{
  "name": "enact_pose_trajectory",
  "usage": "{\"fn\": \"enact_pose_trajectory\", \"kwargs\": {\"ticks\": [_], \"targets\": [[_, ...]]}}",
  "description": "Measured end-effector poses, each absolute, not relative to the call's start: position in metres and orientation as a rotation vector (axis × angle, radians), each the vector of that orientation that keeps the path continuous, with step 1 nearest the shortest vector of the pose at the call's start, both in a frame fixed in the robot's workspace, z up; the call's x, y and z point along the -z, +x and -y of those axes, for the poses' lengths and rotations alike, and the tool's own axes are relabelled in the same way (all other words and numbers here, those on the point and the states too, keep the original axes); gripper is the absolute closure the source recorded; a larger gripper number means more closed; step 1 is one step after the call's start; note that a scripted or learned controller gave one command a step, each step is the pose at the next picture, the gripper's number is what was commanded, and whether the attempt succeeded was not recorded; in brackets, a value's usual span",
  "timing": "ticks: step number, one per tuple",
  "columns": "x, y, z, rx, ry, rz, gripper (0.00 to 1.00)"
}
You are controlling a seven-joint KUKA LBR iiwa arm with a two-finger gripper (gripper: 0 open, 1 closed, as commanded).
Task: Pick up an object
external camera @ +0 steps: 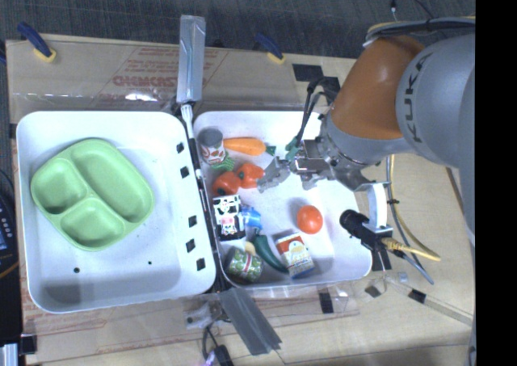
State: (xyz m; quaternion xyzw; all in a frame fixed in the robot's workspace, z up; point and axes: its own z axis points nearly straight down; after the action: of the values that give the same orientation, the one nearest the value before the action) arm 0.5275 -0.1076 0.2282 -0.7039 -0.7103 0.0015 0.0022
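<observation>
Two bins side by side on the desk [452, 308]
Divided plate [90, 192] lies in the left bin [48, 288]; toy groceries crowd the right bin's [343, 263] left side.

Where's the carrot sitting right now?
The carrot lies at the top of the right bin, between the small can and the gripper.

1. We count two white bins: the left bin [48, 292] and the right bin [339, 263].
2. We see one green divided plate [90, 192].
3. We count one carrot [245, 146] and one small can [212, 146].
4. We find two round red-orange fruits: one tomato [309, 219] in the open, another tomato [250, 173] beside the can.
5. We count one milk carton [229, 216] and one small box [296, 253].
</observation>
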Motion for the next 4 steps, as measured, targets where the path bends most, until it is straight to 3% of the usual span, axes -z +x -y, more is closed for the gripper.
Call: {"fn": "enact_pose_trajectory", "kwargs": {"ticks": [1, 2, 3, 4], "targets": [[-0.121, 0.497, 0.104, -0.006, -2.249, 2.191, 0.0], [-0.181, 0.534, 0.111, -0.004, -2.434, 1.983, 0.0], [-0.174, 0.584, 0.134, -0.004, -2.416, 2.003, 0.0], [-0.107, 0.616, 0.118, -0.001, -2.258, 2.183, 0.0]]}}
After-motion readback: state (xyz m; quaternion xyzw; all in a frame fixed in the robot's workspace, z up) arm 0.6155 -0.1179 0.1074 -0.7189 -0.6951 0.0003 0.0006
